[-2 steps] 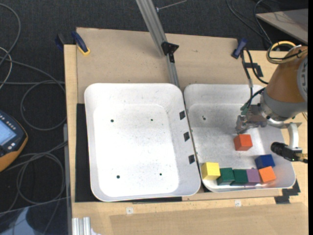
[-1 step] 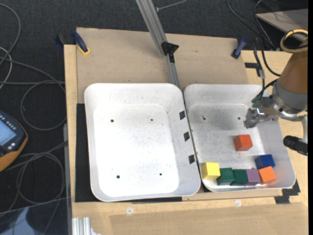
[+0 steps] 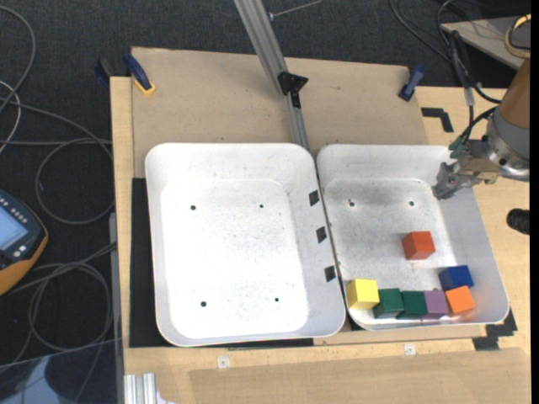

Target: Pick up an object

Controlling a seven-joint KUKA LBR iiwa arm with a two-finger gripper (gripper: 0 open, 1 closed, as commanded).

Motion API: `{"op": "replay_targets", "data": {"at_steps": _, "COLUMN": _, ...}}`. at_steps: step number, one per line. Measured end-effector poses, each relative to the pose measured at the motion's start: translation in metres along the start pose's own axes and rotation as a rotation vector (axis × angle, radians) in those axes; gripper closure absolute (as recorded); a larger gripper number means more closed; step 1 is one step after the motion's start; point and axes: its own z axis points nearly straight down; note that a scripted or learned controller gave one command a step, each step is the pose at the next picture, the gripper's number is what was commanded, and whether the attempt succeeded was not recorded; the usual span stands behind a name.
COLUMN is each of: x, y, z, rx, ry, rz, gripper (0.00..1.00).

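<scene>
1. Camera view, my pose: I reach in from the right edge, my grey arm bent down over the far right corner of the right bin. My jaws hang at the end of the wrist, just above the bin's right wall near its far end. They look small and dark from up here, and I cannot tell whether they stand wide or narrow. Nothing shows between them.

2. Camera view, the blocks against my jaws: the red block lies alone on the bin floor, nearer the camera than my jaws and a little to their left, apart from them. It is the closest block to me.

3. Camera view, the rest of the blocks: the others crowd the near edge of the right bin, well apart from my jaws. The blue block sits just behind the orange block in the near right corner. Left of the orange one, in a row along the near wall, come the purple block, two green blocks touching each other, and the yellow block at the left end.

4. Camera view, surroundings: the left bin lies just beside the right one on the wooden surface.
</scene>
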Motion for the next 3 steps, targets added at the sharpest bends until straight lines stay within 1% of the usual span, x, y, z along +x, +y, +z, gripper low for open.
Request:
{"op": "replay_targets", "data": {"at_steps": 1, "x": 0.000, "y": 0.001, "z": 0.005, "rx": 0.007, "ry": 0.000, "rz": 0.001, "gripper": 1.00}}
{"op": "replay_targets", "data": {"at_steps": 2, "x": 0.044, "y": -0.004, "z": 0.005, "rx": 0.010, "ry": 0.005, "rz": -0.002, "gripper": 1.00}}
{"op": "replay_targets", "data": {"at_steps": 3, "x": 0.098, "y": -0.008, "z": 0.009, "rx": 0.010, "ry": 0.006, "rz": -0.003, "gripper": 1.00}}
